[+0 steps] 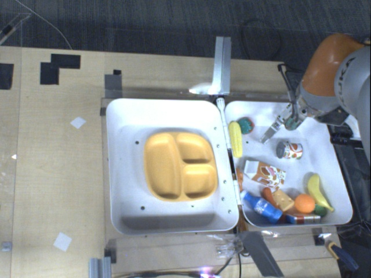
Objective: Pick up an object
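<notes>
Yellow tray [177, 165], one corn cob [235, 138], one banana [318, 190], one can [289, 150]

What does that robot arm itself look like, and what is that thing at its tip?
The arm is made of smooth, rounded grey segments, with a big glossy orange band wrapped around it above the wrist. From there it narrows to a small metallic grey pincer with slim fingers. A thin dark cable runs alongside the wrist. I can make out no lettering or markings on it.
</notes>
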